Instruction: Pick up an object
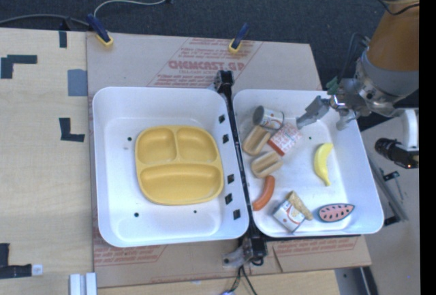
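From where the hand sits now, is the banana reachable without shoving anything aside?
Probably yes. The hand hovers over the right bin's upper right, and the banana lies just below it on bare floor, apart from the red-and-white packet and watermelon slice.

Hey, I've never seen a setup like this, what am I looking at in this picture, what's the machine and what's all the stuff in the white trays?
This is one picture from a camera fixed above a bench, looking down at a slant. The machine is a robot arm, grey with an orange band, reaching in from the right. Its hand hovers over the right bin's upper part, with nothing visibly between its fingers.

The left bin holds a yellow divided plate. The right bin holds toy food: a banana, a watermelon slice, a sausage, two bread rolls and a few small packages I cannot identify. The arm's job is to pick up one object, and it has not yet done so.
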`<move>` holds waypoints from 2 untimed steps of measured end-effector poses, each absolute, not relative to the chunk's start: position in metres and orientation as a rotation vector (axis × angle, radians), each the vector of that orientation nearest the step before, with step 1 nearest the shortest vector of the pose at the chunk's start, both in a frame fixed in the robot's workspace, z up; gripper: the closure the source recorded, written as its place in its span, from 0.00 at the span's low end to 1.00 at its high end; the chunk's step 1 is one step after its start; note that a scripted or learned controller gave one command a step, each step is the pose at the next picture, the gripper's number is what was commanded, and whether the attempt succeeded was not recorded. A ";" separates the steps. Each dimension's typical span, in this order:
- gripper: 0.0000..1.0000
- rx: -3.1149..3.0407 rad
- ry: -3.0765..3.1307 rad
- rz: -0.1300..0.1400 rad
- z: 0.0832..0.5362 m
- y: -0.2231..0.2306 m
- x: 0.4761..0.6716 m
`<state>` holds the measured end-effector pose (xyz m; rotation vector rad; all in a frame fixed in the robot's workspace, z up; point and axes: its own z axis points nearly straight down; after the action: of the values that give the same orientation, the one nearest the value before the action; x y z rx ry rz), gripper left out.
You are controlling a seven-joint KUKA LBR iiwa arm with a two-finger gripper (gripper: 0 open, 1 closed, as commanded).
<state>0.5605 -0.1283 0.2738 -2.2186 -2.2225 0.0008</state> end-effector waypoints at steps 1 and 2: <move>0.00 -2.219 -2.218 0.005 0.144 -0.184 0.578; 0.00 -2.222 -2.224 -0.002 0.086 -0.170 0.583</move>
<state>0.5832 -0.1701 0.0865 -2.2219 -2.2237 -0.0017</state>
